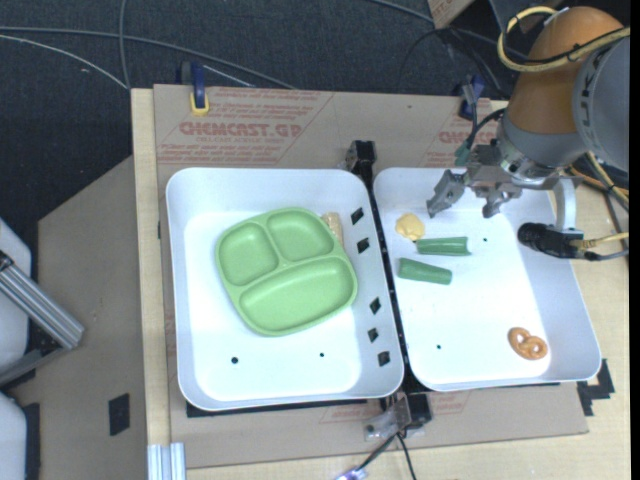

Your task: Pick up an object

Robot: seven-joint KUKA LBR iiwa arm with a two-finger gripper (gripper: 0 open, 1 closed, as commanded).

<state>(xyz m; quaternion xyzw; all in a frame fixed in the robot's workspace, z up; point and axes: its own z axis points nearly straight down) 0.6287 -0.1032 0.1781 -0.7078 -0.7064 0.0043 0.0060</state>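
Observation:
The right bin (560, 308) holds two green cylindrical pieces, one (442, 247) above the other (425, 272), a small yellow piece (409, 227) at their upper left, and a brown pretzel (527, 344) near the front right corner. My gripper (467, 198) hangs over the bin's far side, just above and right of the yellow piece. Its two fingers (441, 197) are spread apart with nothing between them.
The left bin (200, 268) carries a green divided plate (287, 269) with a small tan object (332, 227) at its upper right edge. A black divider with clips runs between the bins. Cables cross the dark floor behind the bench.

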